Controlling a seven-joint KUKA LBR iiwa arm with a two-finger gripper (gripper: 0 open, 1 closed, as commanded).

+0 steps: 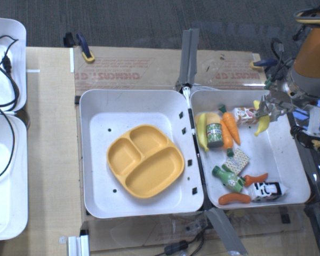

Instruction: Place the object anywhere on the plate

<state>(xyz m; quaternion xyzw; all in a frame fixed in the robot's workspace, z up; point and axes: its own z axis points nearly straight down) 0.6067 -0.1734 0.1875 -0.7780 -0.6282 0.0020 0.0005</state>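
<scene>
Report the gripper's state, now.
Gripper: over the right bin, next to a small yellow banana; open or shut cannot be told.

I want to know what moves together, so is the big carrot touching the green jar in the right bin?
Touching. The camera view shows the carrot lying against the right side of the jar, with no white bin floor between them.

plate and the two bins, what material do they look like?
Divided plate: likely moulded plastic, matte orange-yellow; one uniform colour, soft rounded ridges between its three compartments, no glaze shine.
Left bin and right bin: probably thin formed plastic, white, slightly glossy; rounded corners and rolled rims. Painted metal cannot be ruled out from the look alone.
</scene>
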